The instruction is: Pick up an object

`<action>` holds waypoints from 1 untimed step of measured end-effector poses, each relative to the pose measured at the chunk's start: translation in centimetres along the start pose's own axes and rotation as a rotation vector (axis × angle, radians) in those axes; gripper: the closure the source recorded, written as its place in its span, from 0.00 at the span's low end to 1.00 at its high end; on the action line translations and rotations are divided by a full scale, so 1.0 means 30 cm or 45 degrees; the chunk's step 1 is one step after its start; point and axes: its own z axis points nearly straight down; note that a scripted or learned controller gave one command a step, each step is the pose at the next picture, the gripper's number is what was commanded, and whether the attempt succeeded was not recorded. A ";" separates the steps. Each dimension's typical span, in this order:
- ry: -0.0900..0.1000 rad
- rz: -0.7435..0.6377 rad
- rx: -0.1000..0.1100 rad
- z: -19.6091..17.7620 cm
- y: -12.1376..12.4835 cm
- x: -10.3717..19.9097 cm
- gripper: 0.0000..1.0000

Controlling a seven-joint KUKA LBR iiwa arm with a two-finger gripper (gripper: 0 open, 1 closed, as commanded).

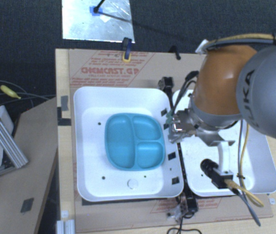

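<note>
Look at the left bin (86, 145): a blue divided plate (134, 141) lies flat in its middle, three compartments facing up, with bare white floor all around it. That plate is the one object you have to pick from.

Your arm (245, 82) comes in from the right and hangs over the seam between the two bins, its orange band and grey body covering most of the right bin (269, 179). The hand (176, 126) sits at the arm's left end, just past the plate's right edge and above the left bin's right wall. Its shape is lost in cables and metal, so you cannot tell how far it is open or whether it has hold of anything.

Both bins rest on a cardboard-covered surface (111, 67) printed with red lettering.
</note>
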 end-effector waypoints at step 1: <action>0.000 -0.007 0.009 0.062 -0.005 0.077 1.00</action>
